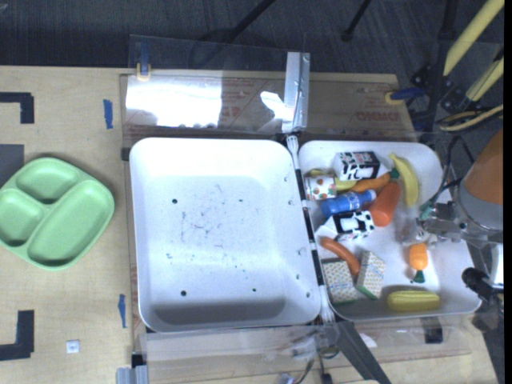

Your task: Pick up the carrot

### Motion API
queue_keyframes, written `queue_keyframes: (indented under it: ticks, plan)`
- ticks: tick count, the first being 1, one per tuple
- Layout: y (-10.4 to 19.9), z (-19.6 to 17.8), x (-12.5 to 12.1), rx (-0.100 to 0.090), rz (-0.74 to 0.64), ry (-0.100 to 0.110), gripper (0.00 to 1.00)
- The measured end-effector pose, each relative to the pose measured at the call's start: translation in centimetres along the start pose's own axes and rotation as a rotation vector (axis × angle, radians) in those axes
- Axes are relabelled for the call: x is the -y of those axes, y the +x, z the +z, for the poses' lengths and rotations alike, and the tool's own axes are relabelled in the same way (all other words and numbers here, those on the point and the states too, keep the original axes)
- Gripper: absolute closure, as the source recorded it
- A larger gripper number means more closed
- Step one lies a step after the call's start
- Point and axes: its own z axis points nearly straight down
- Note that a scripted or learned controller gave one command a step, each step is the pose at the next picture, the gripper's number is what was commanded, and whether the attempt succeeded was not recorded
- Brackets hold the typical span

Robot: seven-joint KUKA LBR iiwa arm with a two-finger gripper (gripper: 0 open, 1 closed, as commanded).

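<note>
Front edge: a dark metal strut (364, 360) slants across the bench's near rim at six o'clock, below the right bin.
Left bin (216, 230): shallow white plastic, rounded corners, floor scuffed with faint grey marks and a few dark dots.
Right bin (448, 298): the same white tray, touching the left one along a shared wall, crowded with toy food.
Carrot (417, 259): short, smooth orange cone with a small green tip, lying at about four o'clock in the right bin, apart from the other toys.
Gripper (432, 226): metallic, at the right bin's three o'clock edge, just above the carrot; whether the fingers are apart or together I cannot tell.
Arm (486, 178): grey with an orange band, entering at three o'clock.
Neighbours: yellow corn cob (412, 299) at five o'clock of the carrot; banana (406, 178) at twelve; blue bottle (346, 204), hot dog (342, 252) and cow-patterned carton (357, 165) toward nine to eleven.
Green plate (52, 212): glossy, three compartments, on the wooden bench at nine o'clock, well apart from the bins.
Clear sheet (212, 94): shiny panel behind the left bin at twelve o'clock.
</note>
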Motion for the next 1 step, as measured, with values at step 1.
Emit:
queue_keyframes:
  ticks: [1]
  plan:
    - [8.90,-9.80,-3.38,0.004,-0.260,0.011,1.00]
